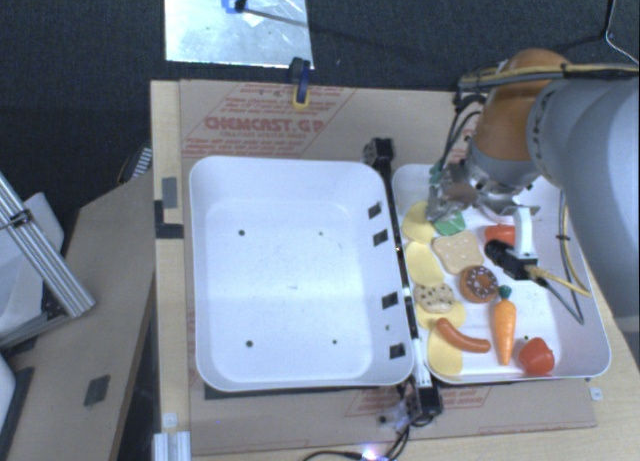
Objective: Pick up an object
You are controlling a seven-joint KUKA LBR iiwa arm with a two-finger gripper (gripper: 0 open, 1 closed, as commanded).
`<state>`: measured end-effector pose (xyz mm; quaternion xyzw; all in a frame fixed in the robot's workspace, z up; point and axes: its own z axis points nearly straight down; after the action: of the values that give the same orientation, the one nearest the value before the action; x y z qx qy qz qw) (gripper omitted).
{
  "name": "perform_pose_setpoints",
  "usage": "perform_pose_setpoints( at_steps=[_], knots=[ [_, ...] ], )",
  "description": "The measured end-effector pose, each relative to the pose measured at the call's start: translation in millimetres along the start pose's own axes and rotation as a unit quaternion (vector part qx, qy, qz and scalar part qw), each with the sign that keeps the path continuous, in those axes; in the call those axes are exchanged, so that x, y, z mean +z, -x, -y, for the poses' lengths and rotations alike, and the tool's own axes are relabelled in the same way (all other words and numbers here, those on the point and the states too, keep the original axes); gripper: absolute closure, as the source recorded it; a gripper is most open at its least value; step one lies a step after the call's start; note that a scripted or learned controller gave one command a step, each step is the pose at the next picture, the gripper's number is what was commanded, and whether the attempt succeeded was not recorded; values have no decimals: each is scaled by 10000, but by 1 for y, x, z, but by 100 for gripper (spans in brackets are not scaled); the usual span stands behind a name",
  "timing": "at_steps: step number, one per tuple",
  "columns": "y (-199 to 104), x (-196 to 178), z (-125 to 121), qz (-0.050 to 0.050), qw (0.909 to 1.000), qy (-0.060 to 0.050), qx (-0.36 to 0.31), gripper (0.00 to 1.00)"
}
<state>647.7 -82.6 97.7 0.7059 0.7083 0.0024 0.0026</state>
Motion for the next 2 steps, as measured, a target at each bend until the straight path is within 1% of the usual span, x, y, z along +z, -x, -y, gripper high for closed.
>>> perform_pose_setpoints(
  at_steps=[1, 2],
  knots=[
    [-23, -218, 39, 0, 10000, 60, -17, 100],
    [-104, -313, 30, -9, 10000, 40, -45, 100]
  ],
)
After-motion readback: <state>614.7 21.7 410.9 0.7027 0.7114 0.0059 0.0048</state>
